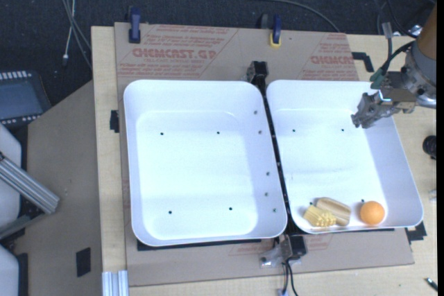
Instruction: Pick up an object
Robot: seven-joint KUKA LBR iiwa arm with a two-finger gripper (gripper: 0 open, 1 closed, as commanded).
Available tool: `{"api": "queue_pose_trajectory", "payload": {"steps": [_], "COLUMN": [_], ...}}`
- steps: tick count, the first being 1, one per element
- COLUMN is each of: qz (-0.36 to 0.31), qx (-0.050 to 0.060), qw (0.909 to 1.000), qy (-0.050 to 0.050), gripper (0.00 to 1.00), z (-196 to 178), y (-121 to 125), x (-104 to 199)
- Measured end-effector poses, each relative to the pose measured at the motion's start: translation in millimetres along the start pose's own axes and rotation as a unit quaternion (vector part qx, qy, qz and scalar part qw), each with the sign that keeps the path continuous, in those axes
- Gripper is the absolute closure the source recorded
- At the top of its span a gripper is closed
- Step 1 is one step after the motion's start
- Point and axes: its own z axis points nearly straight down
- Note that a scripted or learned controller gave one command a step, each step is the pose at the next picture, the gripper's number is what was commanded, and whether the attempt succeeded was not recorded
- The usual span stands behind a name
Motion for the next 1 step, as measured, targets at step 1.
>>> {"api": "queue_pose_trajectory", "payload": {"steps": [1], "qz": [-0.001], "qx": [-0.001], "qw": [1.0000], "qy": [0.000], "gripper": [1.00], "z": [-10.2], "y": [-40.2], "x": [40.7]}}
